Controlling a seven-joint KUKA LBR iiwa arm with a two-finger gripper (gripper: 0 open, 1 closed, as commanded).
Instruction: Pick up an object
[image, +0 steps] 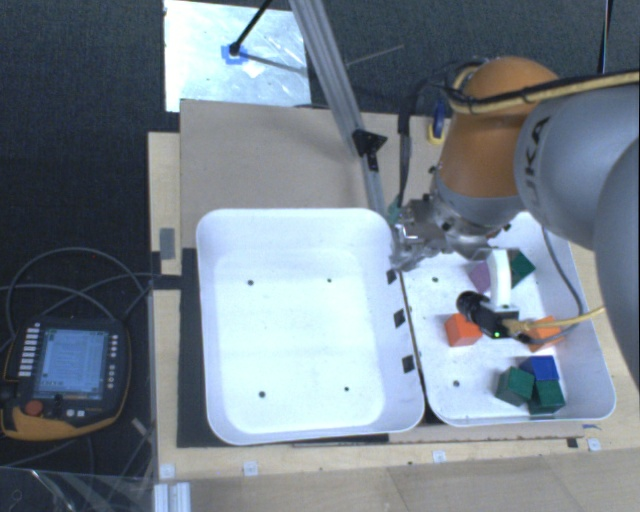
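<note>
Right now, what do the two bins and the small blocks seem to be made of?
Left bin and right bin: probably moulded plastic, white, smooth with rounded rims. Orange block, blue block, green block: matte and flat-coloured, maybe painted wood or foam; unclear.

1 fixed camera looks down at a slant on both white bins (300, 225).

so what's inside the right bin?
In the right bin: orange block, blue block, dark green blocks, green block, pink piece. The arm covers its far end.
</note>
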